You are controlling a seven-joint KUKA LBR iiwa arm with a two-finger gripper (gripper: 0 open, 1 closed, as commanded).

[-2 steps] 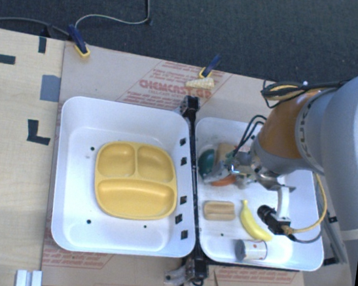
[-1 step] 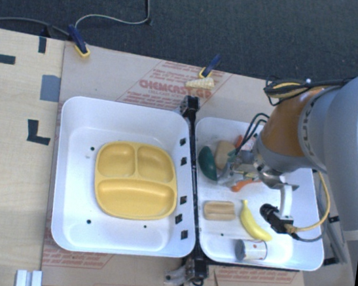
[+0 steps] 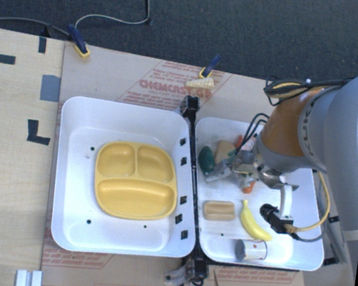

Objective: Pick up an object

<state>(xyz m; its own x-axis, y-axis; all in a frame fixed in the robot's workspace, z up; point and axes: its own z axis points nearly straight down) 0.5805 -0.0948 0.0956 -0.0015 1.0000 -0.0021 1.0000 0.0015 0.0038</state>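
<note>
Counter inventory, as we log it:

- Left bin: one yellow divided plate, lying flat near centre.
- Right bin: green object at upper left, close by the divider; tan block mid-bin; banana just right of the block; small grey-and-white cylinder at front, below the banana.
- Arm: comes in from right, orange band over the bin's upper half.
- Tool: low in the right bin, approx. beside the green object. Open vs. clenched: we cannot tell; wrist and cables mask it.
- Key relation: we judge the green object the likeliest pick. It lies immediately left of the tool, toward the divider. Long axis unclear, partly hidden. Block and banana lie further toward the bin's front.
</note>
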